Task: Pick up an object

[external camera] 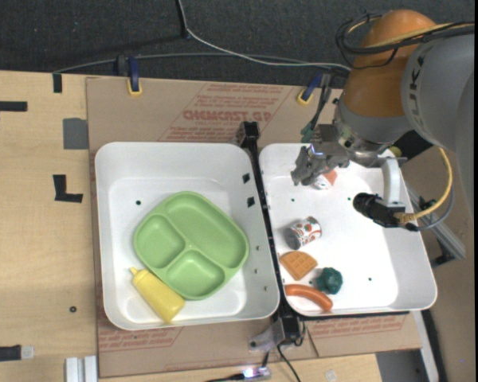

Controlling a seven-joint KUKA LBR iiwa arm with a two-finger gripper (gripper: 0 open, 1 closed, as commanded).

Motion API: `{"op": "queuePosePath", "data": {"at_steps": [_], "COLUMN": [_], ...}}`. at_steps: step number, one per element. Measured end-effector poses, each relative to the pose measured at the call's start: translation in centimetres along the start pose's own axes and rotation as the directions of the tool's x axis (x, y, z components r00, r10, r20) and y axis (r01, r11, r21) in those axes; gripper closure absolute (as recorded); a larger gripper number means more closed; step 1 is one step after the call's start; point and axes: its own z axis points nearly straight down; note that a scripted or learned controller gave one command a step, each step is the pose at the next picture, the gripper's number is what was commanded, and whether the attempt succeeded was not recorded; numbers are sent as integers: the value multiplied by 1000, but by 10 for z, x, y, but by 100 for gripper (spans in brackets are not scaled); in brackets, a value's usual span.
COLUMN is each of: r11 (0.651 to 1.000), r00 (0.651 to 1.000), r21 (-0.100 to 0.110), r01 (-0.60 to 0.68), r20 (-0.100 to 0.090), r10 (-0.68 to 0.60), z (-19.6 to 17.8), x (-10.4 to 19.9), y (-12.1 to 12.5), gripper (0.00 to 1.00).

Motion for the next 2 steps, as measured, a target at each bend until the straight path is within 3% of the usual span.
{"op": "queuePosePath", "data": {"at_steps": [2], "r11": [1000], "r00": [1000], "r21": [3], "r01": [-1], "r20": [1], "r10": [1], "z": [28], "x": [113], "y": [-41], "gripper": [100]}}
